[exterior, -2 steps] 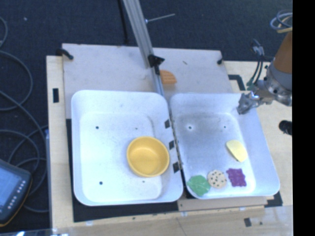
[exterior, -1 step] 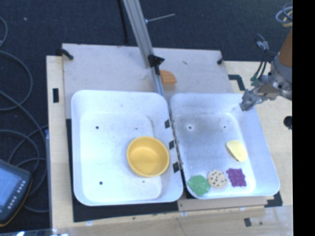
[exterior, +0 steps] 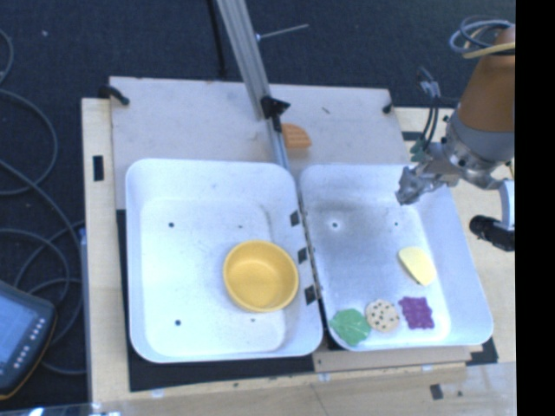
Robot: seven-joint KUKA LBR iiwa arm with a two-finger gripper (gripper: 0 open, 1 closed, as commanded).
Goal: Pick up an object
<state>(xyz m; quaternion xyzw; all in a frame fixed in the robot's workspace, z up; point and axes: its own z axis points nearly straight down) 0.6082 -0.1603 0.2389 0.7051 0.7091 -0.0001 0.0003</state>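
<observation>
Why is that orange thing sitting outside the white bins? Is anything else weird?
The small orange object lies on the bench behind the bins, beside the metal pole, while every other item sits inside a bin: the yellow bowl in the left one, four small pieces in the right one. Nothing looks spilled or broken.

Robotics lab, bench [exterior: 100,232] with white bins [exterior: 156,198], loose cables [exterior: 35,146] (dark floor)

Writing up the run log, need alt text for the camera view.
Seen from above, the gripper hangs over the far edge of the right bin, holding nothing visible. Along that bin's near side lie a green piece, a cookie, a purple piece and a yellow piece. A yellow bowl sits in the left bin.
</observation>
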